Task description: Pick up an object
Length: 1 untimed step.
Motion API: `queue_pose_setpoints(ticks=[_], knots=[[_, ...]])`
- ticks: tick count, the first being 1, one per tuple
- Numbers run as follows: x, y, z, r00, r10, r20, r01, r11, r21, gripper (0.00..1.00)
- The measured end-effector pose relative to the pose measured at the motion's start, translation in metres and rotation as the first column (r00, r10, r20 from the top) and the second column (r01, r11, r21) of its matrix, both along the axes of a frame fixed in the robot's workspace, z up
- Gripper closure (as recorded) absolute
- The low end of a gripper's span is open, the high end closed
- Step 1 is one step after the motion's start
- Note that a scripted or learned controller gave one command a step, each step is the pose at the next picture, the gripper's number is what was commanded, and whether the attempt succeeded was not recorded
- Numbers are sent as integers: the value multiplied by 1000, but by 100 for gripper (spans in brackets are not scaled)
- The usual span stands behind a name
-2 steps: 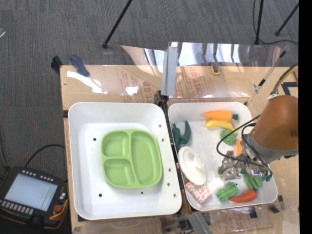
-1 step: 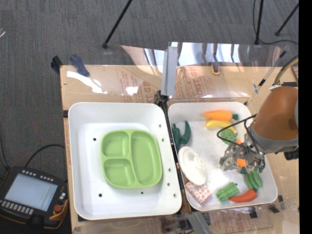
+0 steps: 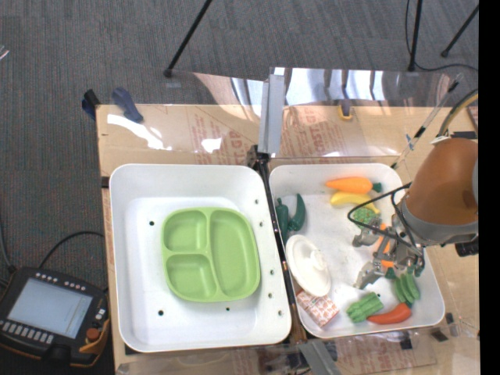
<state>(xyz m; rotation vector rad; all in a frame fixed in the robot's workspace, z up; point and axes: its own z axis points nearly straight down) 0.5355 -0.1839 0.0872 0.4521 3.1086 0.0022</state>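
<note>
Since everything in the right bin [image 3: 432,287] looks like small plastic play food, light, stiff and a bit slick handling is being assumed, so a pinch across the narrow middle is probably being called for rather than at a tapered end. The pincer [image 3: 380,269] is being hung low over the bin floor with its fingers spread, and nothing is being pinched between them as far as can be seen. The green toy vegetable [image 3: 365,307] is lying just below the fingertips, touching the red chili pepper [image 3: 390,314] on its far side. A green pea pod [image 3: 406,287] is sitting just beside the pincer, toward the arm. The white lid [image 3: 308,265] is being left well off to the side, and the orange carrot [image 3: 350,184] and yellow banana [image 3: 351,199] well above.
</note>
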Motion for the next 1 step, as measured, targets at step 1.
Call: queue_pose_setpoints(ticks=[1], knots=[[60,62,1,999,37,4,-37,999,1,0]])
